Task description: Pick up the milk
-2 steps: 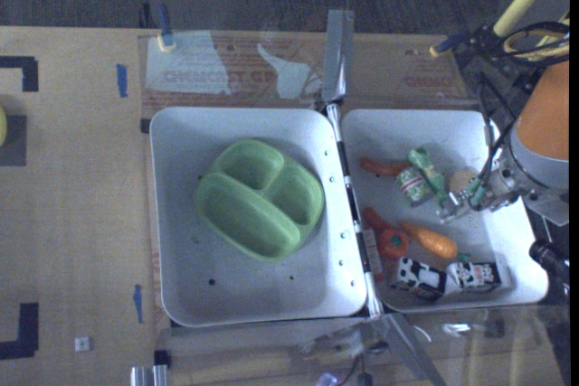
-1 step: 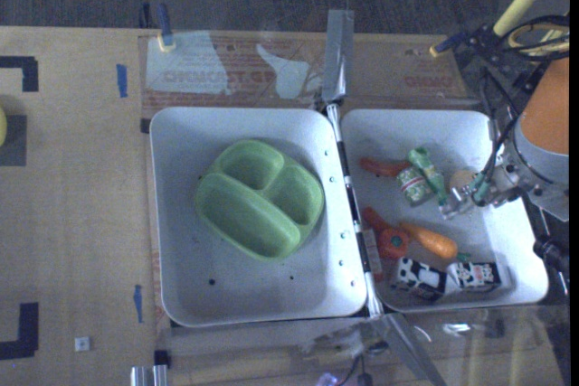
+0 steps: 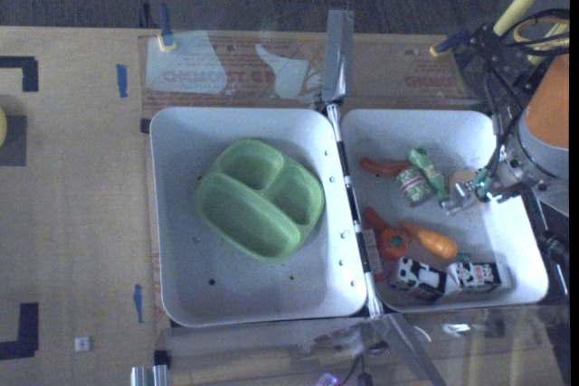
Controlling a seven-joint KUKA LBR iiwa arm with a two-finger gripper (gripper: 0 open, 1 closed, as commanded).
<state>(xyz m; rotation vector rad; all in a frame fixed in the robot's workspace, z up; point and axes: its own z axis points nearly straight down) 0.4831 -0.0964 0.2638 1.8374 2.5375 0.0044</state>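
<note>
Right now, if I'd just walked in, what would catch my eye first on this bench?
Probably the big green divided plate, lying alone in the left bin. Next, the cluster of toy food in the right bin: an orange carrot and two cow-patterned milk cartons along its near edge. The arm's tool is above that bin.

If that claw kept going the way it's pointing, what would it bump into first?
The gripper points left across the right bin, so it would probably meet the green bottle first, then the small can beside it. The gripper's height above them is unclear. The milk lies off that line, nearer the camera.
</note>
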